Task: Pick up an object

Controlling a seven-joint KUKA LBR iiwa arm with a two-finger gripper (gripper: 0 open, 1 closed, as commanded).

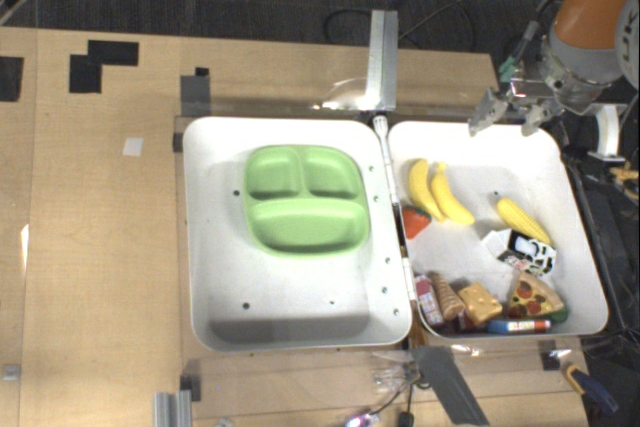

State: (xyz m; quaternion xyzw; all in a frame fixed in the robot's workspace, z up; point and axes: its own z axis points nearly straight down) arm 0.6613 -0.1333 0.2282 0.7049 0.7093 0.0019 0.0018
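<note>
Two bins on the bench, logged left to right, places given relative to the gripper [508, 115].

Left bin [215, 215]: well to the gripper's left and below it in the frame. Holds a green divided plate [304, 197], flat, three compartments, nothing in them. Poor pick target: wide, low, no edge to pinch.

Right bin [560, 165]: the gripper hangs over its far rim, near the upper right corner. Its fingers appear spread, nothing between them; no object held.

Contents below the gripper: a pair of yellow bananas [437, 192] down and to its left, touching each other; a red piece [415, 223] just beside their lower end. A single banana [523, 218] lies almost straight below the gripper, apart from the pair. Lower still, a black-and-white item [532, 255], then a crowded row along the near wall including a pizza slice [533, 296].

Judgement: approach stage, no grasp begun. Best candidate is the single banana: isolated, clear floor on both sides. Descend centred over its middle, fingers across the short axis. Avoid the crowded row; fingers would likely foul neighbours.
</note>
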